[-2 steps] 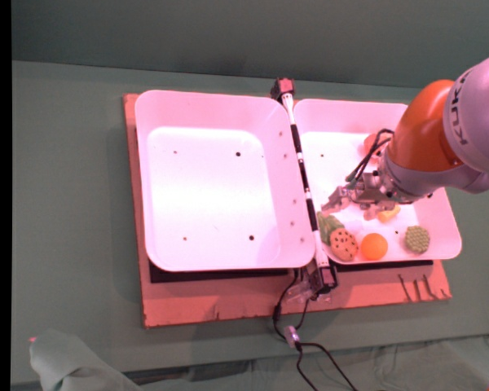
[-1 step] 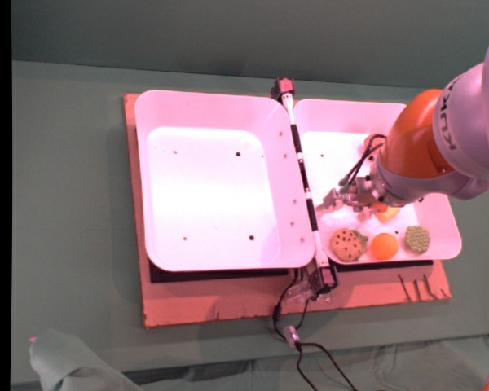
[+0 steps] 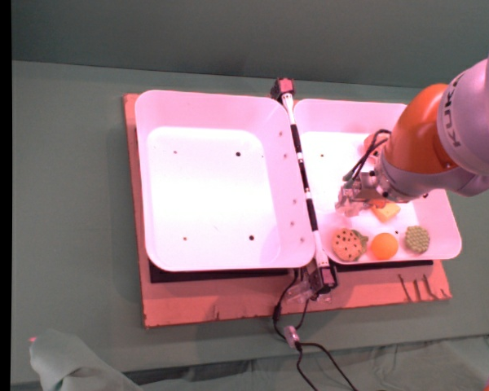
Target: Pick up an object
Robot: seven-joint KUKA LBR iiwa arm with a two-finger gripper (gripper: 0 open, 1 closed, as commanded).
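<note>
Yellow-orange block is lying in the right bin, just under the gripper and seemingly touching it; can't tell whether the gripper is spread or closed, wrist is hiding too much. Three more items are sitting in a row along the bin's near edge: brown spotted cookie-like piece on the left, orange ball in the middle, green waffled disc on the right; all close together but apart. Something reddish is peeking out behind the arm, prob. another object. Arm is reaching in from the right, orange band over the bin. Left bin is sitting beside it; a black-and-white bar is running btwn the two. Both bins are resting on a brown board; black cable is trailing off the front.
</note>
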